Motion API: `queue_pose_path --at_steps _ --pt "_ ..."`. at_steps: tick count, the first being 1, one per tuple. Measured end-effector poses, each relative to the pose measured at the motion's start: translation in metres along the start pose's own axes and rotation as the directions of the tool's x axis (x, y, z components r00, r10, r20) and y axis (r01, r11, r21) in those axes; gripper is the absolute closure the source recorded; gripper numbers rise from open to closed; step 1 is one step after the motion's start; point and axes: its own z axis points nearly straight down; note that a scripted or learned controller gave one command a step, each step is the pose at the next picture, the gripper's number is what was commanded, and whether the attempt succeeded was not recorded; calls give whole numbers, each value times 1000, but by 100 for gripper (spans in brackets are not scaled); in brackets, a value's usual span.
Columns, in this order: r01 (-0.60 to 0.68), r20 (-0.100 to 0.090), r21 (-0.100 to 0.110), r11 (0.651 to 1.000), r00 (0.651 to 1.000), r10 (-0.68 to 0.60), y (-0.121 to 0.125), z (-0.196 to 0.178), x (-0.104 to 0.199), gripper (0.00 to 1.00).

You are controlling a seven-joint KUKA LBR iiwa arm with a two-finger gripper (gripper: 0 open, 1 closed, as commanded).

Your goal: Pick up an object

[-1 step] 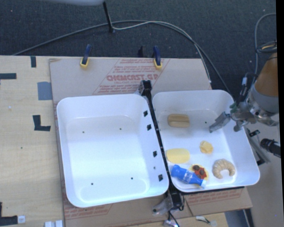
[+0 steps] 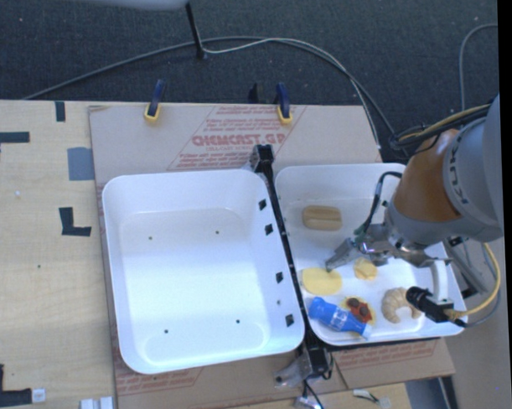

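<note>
The right bin (image 2: 339,181) holds several small objects. A tan bread-like block (image 2: 321,216) lies toward the back. At the bin's left side sits a flat yellow piece (image 2: 321,280), with a small yellow cube (image 2: 366,270) to its right. Along the front lie a blue bottle (image 2: 335,315), a small red and dark item (image 2: 358,306) and a beige croissant-shaped piece (image 2: 397,303). My gripper (image 2: 347,254) is low in this bin, pointing left, just above the flat yellow piece and beside the cube. I see nothing held in it.
The left bin (image 2: 123,246) stands beside the right one, joined by a black divider with clips (image 2: 276,241). The arm's grey body and orange band (image 2: 427,185) hang over the right bin's right side. Cables run along the bench's right edge.
</note>
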Motion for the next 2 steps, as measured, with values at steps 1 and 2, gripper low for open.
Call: queue_pose_path --at_steps 1,2 --pt "1 0 -4 1000 1000 -1 82 -3 33 0" --pt "54 2 -7 999 999 -54 66 -65 26 0"
